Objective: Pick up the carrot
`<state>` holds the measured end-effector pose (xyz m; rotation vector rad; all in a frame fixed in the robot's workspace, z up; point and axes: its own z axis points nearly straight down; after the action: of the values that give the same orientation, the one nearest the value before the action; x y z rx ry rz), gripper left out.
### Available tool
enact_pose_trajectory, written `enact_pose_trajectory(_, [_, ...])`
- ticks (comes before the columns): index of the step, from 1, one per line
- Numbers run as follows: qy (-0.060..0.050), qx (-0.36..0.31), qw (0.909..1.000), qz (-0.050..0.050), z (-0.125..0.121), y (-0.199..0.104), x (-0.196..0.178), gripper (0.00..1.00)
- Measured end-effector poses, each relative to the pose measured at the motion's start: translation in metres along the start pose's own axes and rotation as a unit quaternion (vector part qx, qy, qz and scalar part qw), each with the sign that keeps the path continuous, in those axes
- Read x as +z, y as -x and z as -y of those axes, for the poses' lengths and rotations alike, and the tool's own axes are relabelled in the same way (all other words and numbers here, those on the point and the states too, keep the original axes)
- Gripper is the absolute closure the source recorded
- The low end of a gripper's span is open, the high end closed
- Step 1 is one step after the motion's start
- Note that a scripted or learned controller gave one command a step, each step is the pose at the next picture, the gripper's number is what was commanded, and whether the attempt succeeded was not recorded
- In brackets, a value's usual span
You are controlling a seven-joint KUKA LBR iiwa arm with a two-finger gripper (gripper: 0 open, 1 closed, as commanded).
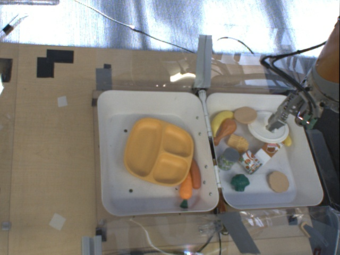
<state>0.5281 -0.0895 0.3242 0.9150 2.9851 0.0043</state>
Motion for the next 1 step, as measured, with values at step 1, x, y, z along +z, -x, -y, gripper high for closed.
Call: enact_pose_trajectory(1, [-0.002, -0.058, 0.9983, -0.008, -0.0328, -0.0727, 0.0762, 1.00])
